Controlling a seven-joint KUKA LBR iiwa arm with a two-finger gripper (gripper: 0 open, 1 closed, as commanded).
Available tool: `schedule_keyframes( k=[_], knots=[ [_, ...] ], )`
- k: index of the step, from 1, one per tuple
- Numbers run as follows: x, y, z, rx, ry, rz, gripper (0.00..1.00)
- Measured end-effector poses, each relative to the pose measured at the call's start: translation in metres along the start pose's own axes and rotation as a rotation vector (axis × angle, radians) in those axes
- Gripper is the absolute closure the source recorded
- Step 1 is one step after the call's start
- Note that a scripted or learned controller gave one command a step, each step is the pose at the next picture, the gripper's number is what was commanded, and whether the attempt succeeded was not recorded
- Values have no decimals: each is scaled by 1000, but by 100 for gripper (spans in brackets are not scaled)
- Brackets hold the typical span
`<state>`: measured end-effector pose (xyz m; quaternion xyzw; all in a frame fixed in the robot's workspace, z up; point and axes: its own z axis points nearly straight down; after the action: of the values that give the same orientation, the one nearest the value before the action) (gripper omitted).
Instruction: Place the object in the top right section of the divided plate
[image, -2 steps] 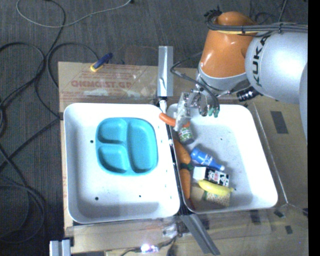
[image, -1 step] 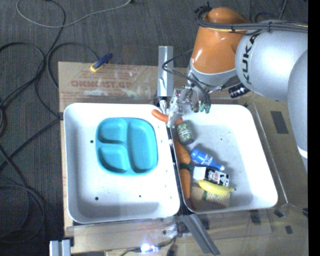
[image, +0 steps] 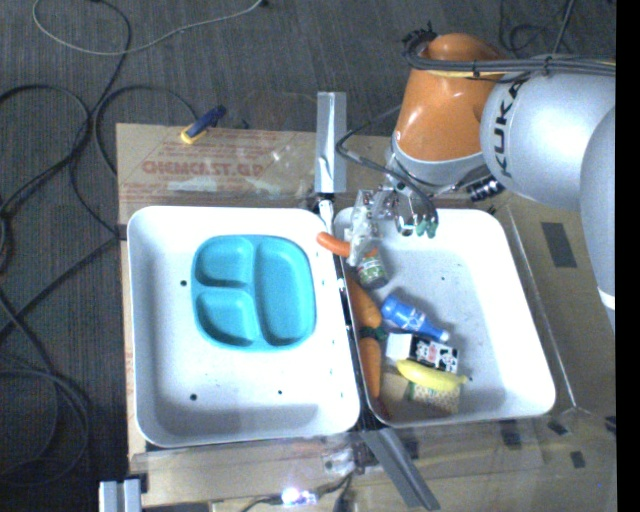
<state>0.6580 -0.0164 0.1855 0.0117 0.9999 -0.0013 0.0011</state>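
Gripper hangs over the right bin's eleven o'clock corner, just above a small jar; whether it is spread or pressed together I cannot tell. At its nine o'clock, a short carrot lies across the two bins' shared edge. Blue divided plate sits in the left bin, at eight o'clock from the tool, holding nothing.

divided plate: blue, rounded, three sections, lies flat in the middle of left white bin | object: cannot tell which one; several small items lie at 3 o'clock of the plate, in right bin
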Motion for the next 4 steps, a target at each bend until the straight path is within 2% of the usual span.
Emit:
schedule_keyframes(
  k=[1,2,3,4],
  knots=[
    [2,42,-16,-4,-2,-289,100],
    [21,43,-2,-7,0,-107,100],
    [61,-43,1,-1,0,-355,100],
    [54,-9,1,-7,-2,-272,100]
  ],
)
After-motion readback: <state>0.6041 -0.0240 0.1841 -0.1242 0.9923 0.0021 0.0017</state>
